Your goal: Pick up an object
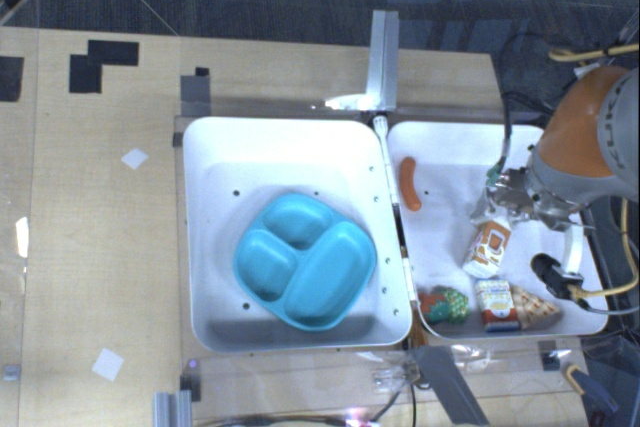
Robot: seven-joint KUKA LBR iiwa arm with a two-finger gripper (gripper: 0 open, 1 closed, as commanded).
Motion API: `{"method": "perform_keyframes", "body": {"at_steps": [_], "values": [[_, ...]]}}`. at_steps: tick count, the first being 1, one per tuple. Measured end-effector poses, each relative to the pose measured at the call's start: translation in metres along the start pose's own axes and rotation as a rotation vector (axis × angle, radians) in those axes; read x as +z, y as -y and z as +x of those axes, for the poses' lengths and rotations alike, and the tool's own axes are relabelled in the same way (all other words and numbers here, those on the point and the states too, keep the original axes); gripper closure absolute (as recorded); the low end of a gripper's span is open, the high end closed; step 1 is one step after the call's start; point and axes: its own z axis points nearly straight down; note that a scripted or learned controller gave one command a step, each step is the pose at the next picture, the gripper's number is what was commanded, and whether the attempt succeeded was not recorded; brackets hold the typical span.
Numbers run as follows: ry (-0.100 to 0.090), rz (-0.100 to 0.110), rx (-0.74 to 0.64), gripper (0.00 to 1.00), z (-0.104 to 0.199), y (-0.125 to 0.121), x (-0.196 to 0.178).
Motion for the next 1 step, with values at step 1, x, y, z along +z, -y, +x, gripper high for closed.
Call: {"method": "perform_keyframes", "body": {"at_steps": [1], "values": [[-0.001,0.011,0.102,1.00,0.0662,-0.0314,-0.1080]]}}
